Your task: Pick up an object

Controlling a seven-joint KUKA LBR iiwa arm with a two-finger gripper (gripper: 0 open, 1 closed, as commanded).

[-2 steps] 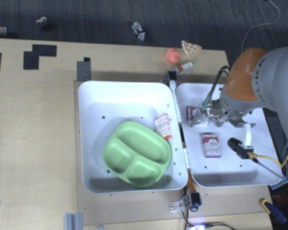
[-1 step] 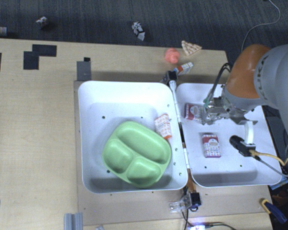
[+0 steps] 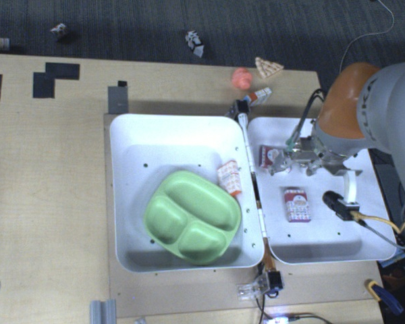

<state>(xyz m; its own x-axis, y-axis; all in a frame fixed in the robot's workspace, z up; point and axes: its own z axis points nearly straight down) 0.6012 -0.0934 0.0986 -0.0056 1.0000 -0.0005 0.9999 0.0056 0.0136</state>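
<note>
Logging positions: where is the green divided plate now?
In the camera view, the green divided plate lies in the left bin, toward its front wall, an orange-and-white packet by its upper-right rim.

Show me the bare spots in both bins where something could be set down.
Left bin: the back-left floor is free, bordered by the back wall, the plate and the packet. Right bin: a free strip runs along the front wall, below the red box. Its back half is crowded by the end effector and a red pouch.
</note>
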